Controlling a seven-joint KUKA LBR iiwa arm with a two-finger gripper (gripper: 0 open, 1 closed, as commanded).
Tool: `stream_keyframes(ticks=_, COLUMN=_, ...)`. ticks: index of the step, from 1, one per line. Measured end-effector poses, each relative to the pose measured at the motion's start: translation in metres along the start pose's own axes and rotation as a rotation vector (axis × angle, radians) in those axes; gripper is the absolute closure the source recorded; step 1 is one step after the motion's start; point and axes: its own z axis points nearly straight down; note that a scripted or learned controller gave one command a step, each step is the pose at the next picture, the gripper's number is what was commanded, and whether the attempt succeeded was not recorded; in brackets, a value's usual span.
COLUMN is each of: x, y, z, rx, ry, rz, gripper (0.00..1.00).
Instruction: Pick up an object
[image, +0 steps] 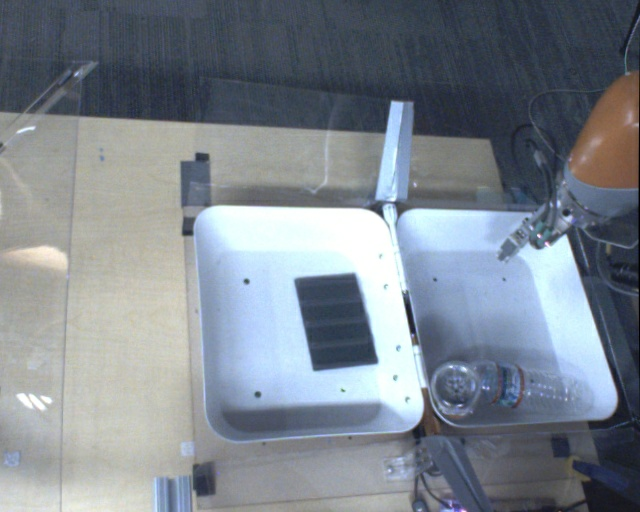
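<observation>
A clear plastic bottle (505, 387) is lying on its side along the near edge of the right bin (590, 320). It is looking light, slippery and prone to rolling; gripping across its middle seems safest. The gripper (522, 240) is hovering over the bin's far right corner, its state too blurred to tell. A dark ridged block (335, 321) is sitting mid left bin (215, 300).

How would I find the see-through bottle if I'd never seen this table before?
Look at the two shallow white bins side by side and choose the right-hand white bin, the one under the grey arm's gripper. The clear plastic bottle lies on its side along that bin's near edge. It is see-through and round, unlike the flat black ribbed rectangular block in the left-hand white bin.
</observation>
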Motion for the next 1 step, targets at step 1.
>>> stream_keyframes(ticks=1, x=0.0, y=-0.0001, z=0.0002, rx=0.0, ry=0.0, rz=0.001, gripper=0.0)
